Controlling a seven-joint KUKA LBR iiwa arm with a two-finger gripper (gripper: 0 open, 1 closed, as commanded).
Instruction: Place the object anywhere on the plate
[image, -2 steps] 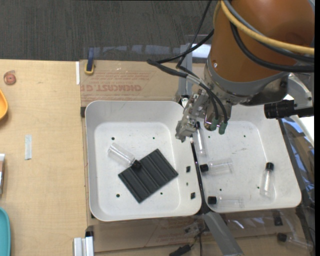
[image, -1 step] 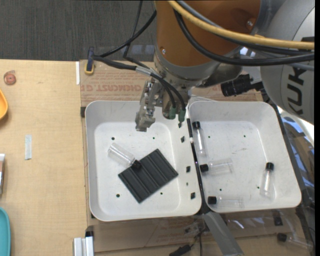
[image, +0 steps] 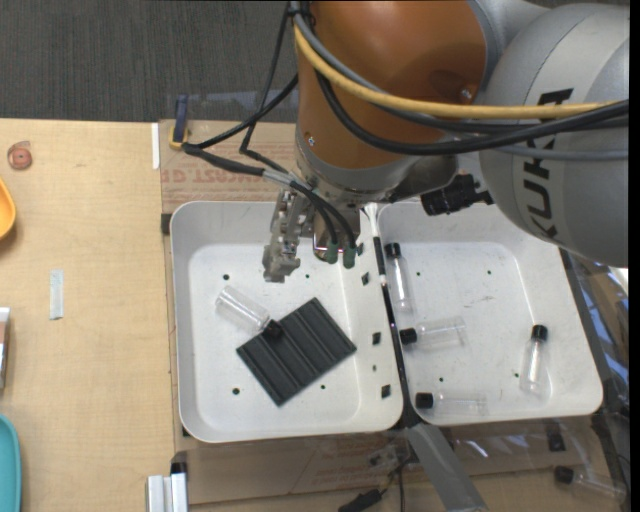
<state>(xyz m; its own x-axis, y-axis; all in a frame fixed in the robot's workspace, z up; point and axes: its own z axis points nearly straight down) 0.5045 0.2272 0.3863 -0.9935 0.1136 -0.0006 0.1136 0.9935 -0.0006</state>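
1. The arm (image: 400, 90) hovers over the left bin (image: 190, 300); the pick looks not yet made.
2. That bin holds the ribbed black plate (image: 297, 349), with a clear tube (image: 243, 308) touching its upper corner.
3. The right bin (image: 570, 330) holds more vials (image: 537, 358).
4. The gripper (image: 283, 262) hangs above the tube, holding nothing; whether it is parted I cannot tell. Next, it must descend.

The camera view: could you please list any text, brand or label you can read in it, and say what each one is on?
"KU": large dark letters on the grey arm link at the right edge; the rest of the word is cut off by the frame.
Reddish print on the cardboard behind the left bin: too faint and blurred to read.
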